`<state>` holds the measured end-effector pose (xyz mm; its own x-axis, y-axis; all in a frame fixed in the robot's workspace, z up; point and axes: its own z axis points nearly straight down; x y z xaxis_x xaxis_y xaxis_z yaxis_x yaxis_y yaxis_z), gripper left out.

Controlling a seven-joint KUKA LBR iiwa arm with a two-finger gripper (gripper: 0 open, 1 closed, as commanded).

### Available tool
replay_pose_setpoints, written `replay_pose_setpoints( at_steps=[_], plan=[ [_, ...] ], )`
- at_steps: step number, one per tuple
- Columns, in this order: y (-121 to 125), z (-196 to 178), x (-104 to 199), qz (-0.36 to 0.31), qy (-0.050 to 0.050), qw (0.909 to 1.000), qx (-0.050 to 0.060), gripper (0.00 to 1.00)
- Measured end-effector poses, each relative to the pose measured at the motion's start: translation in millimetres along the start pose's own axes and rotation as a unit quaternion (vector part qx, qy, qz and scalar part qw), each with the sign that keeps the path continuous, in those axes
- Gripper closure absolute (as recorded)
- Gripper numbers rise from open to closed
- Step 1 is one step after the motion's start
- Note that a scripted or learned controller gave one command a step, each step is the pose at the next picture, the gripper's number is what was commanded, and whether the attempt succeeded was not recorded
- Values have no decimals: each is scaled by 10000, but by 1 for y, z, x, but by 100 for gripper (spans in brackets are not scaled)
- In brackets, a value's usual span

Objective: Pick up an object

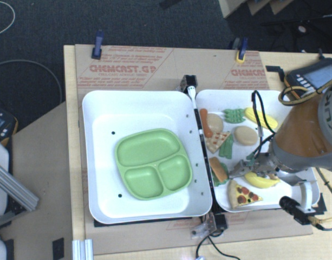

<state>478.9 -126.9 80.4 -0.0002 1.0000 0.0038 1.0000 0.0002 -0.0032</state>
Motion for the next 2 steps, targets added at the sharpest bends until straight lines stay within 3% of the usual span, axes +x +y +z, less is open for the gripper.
replay_pose_setpoints(
  at_steps=[1, 2],
  plan=[
    [0, -15, -2, 9, -23, 10000, -28, 100],
    [0, -24, -2, 11, -28, 10000, -33, 100]
  ],
)
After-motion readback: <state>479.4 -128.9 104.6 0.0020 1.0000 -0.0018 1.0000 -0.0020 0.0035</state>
